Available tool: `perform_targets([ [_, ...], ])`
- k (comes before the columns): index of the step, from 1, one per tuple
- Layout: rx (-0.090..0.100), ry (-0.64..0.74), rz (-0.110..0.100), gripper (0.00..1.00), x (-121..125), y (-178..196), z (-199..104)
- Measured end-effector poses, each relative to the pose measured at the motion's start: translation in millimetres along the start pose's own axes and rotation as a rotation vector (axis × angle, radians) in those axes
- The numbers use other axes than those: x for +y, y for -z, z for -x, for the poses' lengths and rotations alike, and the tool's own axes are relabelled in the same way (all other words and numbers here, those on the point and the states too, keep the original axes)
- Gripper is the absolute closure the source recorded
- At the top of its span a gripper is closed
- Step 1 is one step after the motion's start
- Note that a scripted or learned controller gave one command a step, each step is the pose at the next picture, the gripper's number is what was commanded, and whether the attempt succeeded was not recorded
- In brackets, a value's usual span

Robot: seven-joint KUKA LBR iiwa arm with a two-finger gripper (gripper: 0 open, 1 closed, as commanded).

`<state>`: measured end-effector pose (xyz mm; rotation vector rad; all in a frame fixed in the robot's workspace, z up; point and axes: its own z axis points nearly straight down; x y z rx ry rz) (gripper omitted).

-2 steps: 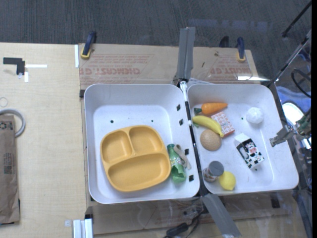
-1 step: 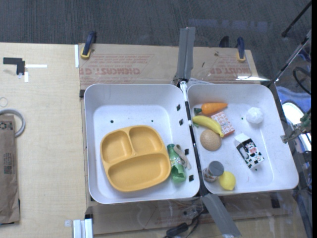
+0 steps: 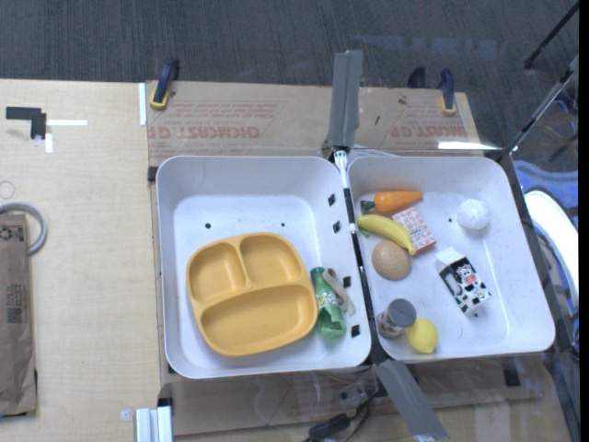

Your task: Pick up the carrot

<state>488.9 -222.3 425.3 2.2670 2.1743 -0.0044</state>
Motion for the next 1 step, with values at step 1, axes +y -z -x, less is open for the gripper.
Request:
perform_targets([
  [1, 0.000, 0.000, 0.000, 0.00, 0.0, 0.0, 0.0],
])
